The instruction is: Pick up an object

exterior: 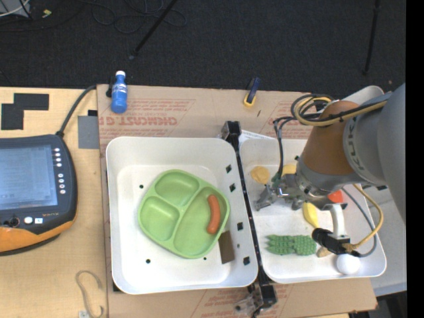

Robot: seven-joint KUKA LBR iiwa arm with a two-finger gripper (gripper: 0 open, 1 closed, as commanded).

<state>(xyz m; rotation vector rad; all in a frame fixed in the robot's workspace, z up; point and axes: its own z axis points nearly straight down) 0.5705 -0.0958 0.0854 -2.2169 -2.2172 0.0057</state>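
My gripper (270, 196) hangs low over the upper left part of the right bin (371, 270), with the arm coming in from the right. Just above it lies a small yellow piece (260, 174), close to the gripper but apart from it. A green bumpy object (291, 245) lies below the gripper near the bin's front. A yellow banana-like piece (311, 212) shows under the wrist, and an orange piece (336, 195) peeks out beside it. A white ball (348, 264) rests in the front right corner. I see nothing held in the gripper.
The left bin (122, 177) holds a green divided plate (173, 212) with a red sausage (213, 214) on it and a brown block (226, 246) by its right wall. A blue bottle (119, 93) and a tablet (30, 181) lie outside the bins.
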